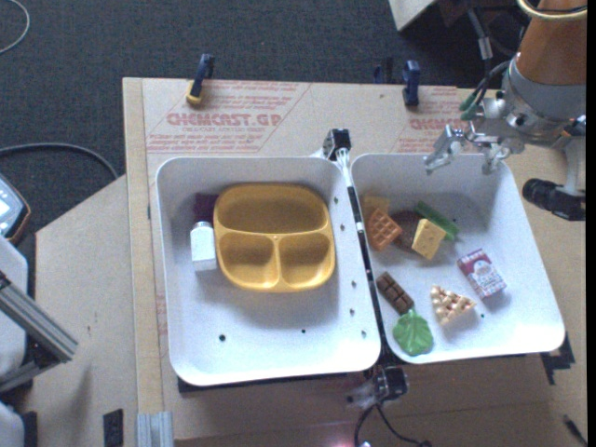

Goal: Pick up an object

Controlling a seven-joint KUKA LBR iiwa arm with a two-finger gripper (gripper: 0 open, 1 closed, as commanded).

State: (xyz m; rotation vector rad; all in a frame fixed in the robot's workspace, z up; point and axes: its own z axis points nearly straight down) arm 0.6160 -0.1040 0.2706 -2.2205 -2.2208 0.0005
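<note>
Hovering at the upper right, the gripper (468, 153) spreads its fingers wide over the right bin's (540, 296) back rim, holding nothing. Its arm is cut off by the frame. Below it lie a waffle (382, 228) and cheese wedge (428, 238).

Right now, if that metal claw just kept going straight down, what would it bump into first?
Probably the white floor near the back wall of the right bin. The gripper hangs there, and the green piece lies slightly nearer; depth is hard to judge.
</note>
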